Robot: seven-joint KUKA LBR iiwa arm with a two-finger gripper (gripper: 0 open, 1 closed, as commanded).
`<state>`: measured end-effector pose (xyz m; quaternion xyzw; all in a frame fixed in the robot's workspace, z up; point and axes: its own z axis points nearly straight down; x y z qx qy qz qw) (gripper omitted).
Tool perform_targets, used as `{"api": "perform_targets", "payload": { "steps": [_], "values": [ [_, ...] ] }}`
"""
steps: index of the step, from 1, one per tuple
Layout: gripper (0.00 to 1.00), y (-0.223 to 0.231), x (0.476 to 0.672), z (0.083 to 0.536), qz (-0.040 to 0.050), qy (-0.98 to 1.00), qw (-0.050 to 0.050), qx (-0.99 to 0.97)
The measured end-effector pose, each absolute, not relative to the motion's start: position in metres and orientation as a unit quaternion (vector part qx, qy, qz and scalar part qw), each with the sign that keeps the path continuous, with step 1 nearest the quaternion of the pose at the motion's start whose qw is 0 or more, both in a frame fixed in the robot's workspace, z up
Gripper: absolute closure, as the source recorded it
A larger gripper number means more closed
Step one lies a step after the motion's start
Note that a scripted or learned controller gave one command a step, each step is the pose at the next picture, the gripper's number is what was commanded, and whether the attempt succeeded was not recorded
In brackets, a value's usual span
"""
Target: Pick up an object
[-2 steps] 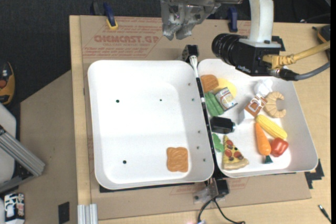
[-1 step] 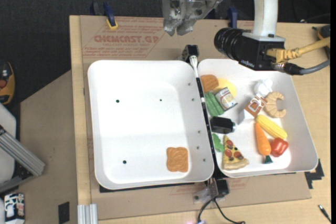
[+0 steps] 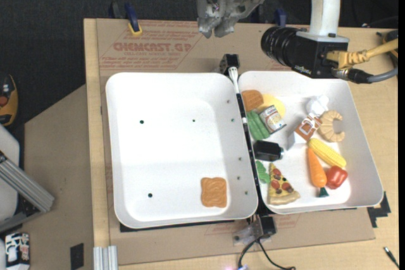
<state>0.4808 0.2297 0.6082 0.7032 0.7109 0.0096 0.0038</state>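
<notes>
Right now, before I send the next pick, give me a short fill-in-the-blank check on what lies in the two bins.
1. The waffle-like brown piece lies in the ____ bin.
2. The pizza slice lies near the right bin's ____ corner, by the divider.
3. The carrot's colour is ____.
4. The gripper hangs above the bench's ____ edge, over neither bin.

Missing words: left; front-left; orange; far

Bench (image 3: 158,41) carries a brown board printed with red lettering. Two shallow white bins sit side by side on it: left bin (image 3: 126,136), right bin (image 3: 361,136), rims touching at centre.
</notes>
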Motion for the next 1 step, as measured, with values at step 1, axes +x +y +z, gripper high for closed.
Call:
{"api": "perform_targets", "payload": {
  "steps": [1],
  "values": [
    [1.00,0.2303,0.4811,0.6187,0.0112,0.711,0.004,0.703]
  ]
}}
